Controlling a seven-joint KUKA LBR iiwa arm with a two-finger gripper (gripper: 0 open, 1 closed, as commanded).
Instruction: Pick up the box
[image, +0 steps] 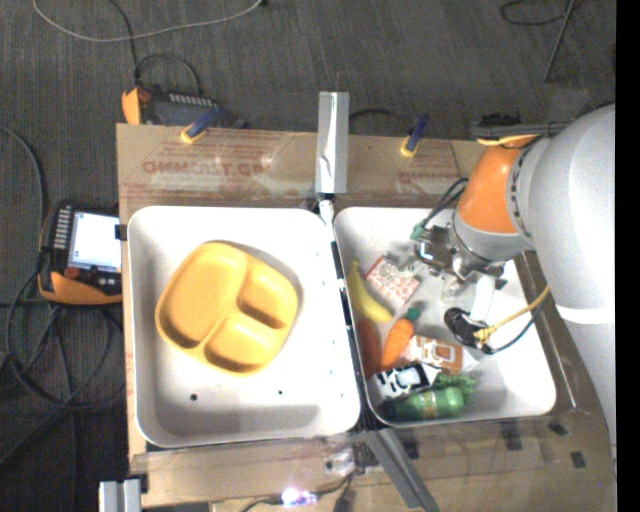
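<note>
A flat box (392, 281) with a red and white pattern lies in the right bin (535, 385), near its back left, beside a banana (365, 296). A smaller orange and white carton (440, 354) lies further forward. My gripper (452, 262) hangs over the middle of the right bin, just right of the patterned box, below the orange band (490, 200). Cabling and the wrist body cover its tip.
A carrot (398, 342), a green bottle (430, 403) and a black and white packet (402, 379) crowd the right bin's front left. The left bin (150, 400) holds a yellow divided plate (229, 306). A black cable loop (468, 327) dangles under the wrist.
</note>
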